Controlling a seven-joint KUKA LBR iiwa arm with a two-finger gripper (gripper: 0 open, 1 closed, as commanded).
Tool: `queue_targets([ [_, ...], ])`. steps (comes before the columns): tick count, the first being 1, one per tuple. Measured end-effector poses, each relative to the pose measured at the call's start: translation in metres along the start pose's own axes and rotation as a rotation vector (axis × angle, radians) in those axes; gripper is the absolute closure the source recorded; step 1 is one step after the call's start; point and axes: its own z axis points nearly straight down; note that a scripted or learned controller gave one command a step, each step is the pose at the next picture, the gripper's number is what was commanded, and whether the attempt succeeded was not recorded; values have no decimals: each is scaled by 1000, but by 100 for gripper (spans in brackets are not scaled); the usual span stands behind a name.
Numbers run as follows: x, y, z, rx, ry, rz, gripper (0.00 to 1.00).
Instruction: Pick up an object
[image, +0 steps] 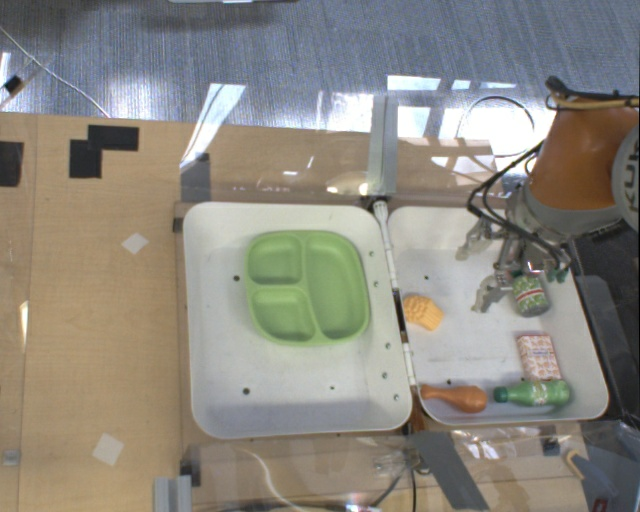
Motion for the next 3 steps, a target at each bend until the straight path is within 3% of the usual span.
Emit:
queue_targets([
  [1, -5, 6, 50, 0, -17, 462, 0],
  [2, -10, 7, 34, 0, -31, 453, 100],
  [3, 35, 61, -50, -3, -18, 707, 100],
])
